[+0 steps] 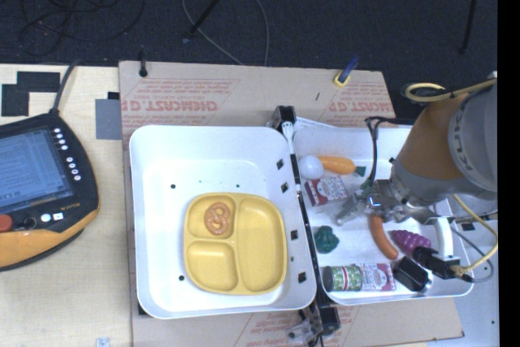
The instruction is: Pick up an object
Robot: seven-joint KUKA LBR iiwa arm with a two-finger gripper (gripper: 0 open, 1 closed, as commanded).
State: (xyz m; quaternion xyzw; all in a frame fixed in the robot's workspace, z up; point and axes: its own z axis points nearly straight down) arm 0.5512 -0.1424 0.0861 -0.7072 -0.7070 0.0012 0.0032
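Note:
My gripper [355, 208] hangs low in the right bin [388, 140], reaching in from the right. It sits just right of a red and white packet [326, 190] and above a dark green lump [326, 239]. An orange sausage [383, 236] lies right beside it, and a purple bunch of grapes [410, 240] lies further right. A white ball [309, 166] and an orange carrot [337, 165] rest near the bin's far wall. A labelled can [354, 278] lies on its side at the near wall. I see nothing gripped.
The left bin [162, 166] holds a yellow divided plate [253, 244] with a brown pretzel [218, 218] in one compartment. A teach pendant [41, 183] rests on the bench at far left. The divider between the bins [294, 199] stands close to the gripper's left.

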